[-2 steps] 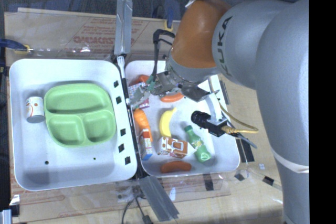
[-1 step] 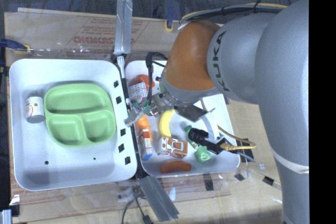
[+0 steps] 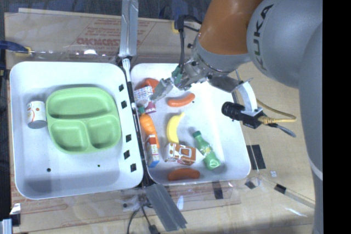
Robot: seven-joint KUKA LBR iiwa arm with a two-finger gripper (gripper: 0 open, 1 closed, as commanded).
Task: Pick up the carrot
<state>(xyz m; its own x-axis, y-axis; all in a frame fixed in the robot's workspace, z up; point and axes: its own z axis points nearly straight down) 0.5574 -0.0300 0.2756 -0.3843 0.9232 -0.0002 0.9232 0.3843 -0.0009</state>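
Note:
The carrot [image 3: 147,124] is a stubby orange piece lying against the left wall of the right bin [image 3: 236,142], pointing toward the front. My gripper [image 3: 163,89] hangs over the back left part of that bin, above and a little behind the carrot, next to a red and white can [image 3: 143,93]. Nothing from the bin shows in its grasp. The grey arm with its orange band [image 3: 233,13] covers the bin's back right corner.
The right bin also holds an orange sausage [image 3: 181,100], a banana [image 3: 174,127], a green bottle [image 3: 205,149], a small carton [image 3: 181,154], a slim bottle [image 3: 153,149] and a second sausage [image 3: 184,173]. In the left bin are a green divided plate [image 3: 84,118] and a small cup [image 3: 36,114].

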